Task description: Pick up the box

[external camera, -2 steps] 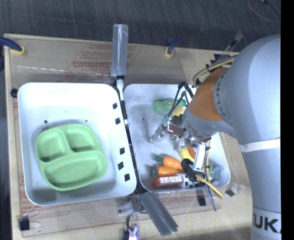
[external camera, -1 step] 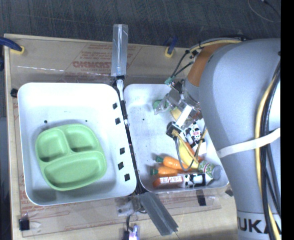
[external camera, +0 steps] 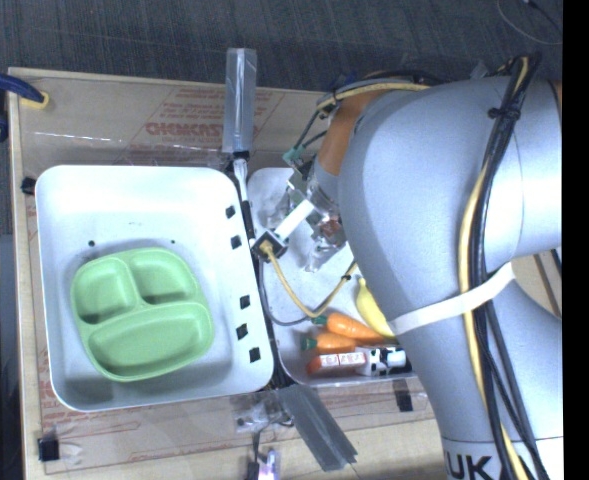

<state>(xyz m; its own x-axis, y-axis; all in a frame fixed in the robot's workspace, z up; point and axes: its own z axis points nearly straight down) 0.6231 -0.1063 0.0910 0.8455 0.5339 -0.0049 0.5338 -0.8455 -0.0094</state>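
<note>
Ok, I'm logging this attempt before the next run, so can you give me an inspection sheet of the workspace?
Surface: wooden bench bearing two shallow white bins, left bin and right bin.
Job's things: red and white box lying at the right bin's near edge, beside an orange carrot and a yellow banana.
Clutter: green divided plate in the left bin.
Grippers: gripper low over the right bin, fingers unclear.
Cables: yellow cable looping into the right bin.
Surroundings: dark carpet; blue clamp.

Wooden bench bears two white bins, side by side.
</note>
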